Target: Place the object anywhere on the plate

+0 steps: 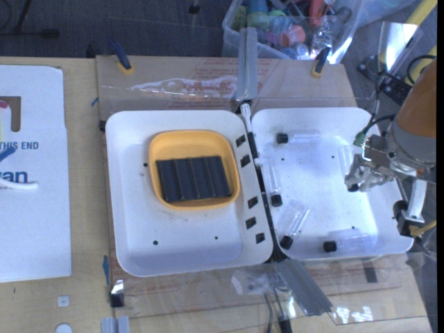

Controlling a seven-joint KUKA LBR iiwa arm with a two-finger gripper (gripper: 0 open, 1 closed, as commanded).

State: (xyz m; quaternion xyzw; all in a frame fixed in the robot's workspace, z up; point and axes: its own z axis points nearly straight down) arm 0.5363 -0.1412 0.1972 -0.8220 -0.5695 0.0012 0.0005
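Illumination: even, cool, bluish cast overall; source apparently overhead, though its exact position cannot be told. Exposure: two shallow white plastic bins [132,248] near blown out, surface detail thin. Glare: bright streaks on the clear plastic film [184,87] taped to the brown cardboard counter [173,71]; sheen on the clear plastic tubes [298,218] in the right bin. Shadows: soft, short, under the yellow rounded-square plate [191,141] and along the bin rims. Sharpness: moderate; grey robot arm [416,127] at right edge soft. Background floor dim. Printed lettering on the white board [31,186] legible.
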